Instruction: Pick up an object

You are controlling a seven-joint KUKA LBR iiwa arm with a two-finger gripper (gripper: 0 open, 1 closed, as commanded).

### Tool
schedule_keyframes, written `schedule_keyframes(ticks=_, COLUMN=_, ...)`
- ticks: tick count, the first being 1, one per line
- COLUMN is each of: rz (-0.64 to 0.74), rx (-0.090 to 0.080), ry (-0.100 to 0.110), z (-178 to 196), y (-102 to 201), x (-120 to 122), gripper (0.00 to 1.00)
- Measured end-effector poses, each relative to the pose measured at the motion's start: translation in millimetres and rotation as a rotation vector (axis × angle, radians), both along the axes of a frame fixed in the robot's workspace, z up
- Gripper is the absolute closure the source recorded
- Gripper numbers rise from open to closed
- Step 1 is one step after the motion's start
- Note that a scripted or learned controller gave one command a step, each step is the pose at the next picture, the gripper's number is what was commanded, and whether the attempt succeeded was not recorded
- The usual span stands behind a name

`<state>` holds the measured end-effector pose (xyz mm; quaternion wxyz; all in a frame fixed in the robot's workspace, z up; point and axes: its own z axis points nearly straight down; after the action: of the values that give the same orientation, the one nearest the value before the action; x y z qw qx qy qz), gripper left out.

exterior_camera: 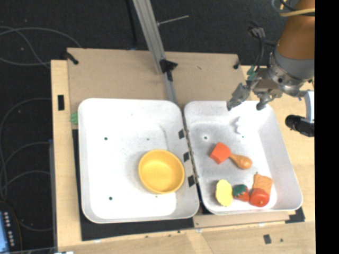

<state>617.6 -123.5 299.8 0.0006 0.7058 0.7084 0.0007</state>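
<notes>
Hovering over the far end of the right bin, the gripper is hanging with its two fingers spread wide and nothing between them. Every candidate is lying nearer the camera than the jaws, down in the same bin. Closest to the jaws is an orange block, with a tan, pear-like piece touching its far side. Further from the jaws, a yellow piece, a small green piece, a red tomato-like piece and an orange carrot-like piece are crowding together in the near corner. A yellow bowl is sitting in the left bin, well off to one side of the jaws.

The step in hand is looking like the approach, with no object chosen by contact yet. The orange block is seeming the soundest target: it is standing nearest the jaws and has flat faces for the fingers to meet. The jaws should be travelling over it while staying spread, then lining up so one finger is coming down on each free side, away from the tan piece leaning against it. Descending straight and closing only once the block is sitting squarely between the fingers is likely to be avoiding a glancing push. The crowded corner is looking riskier, since a finger could be landing on a neighbour
</notes>
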Motion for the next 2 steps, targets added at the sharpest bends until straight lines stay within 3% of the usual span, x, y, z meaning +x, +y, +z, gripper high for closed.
schedule_keyframes(ticks=1, rz=0.000, rx=0.000, ry=0.000, z=0.0, y=0.1, x=0.0, gripper=0.00)
schedule_keyframes(ticks=2, rz=-0.005, rx=-0.003, ry=0.001, z=-40.0, y=-2.1, x=-3.2, gripper=0.00)
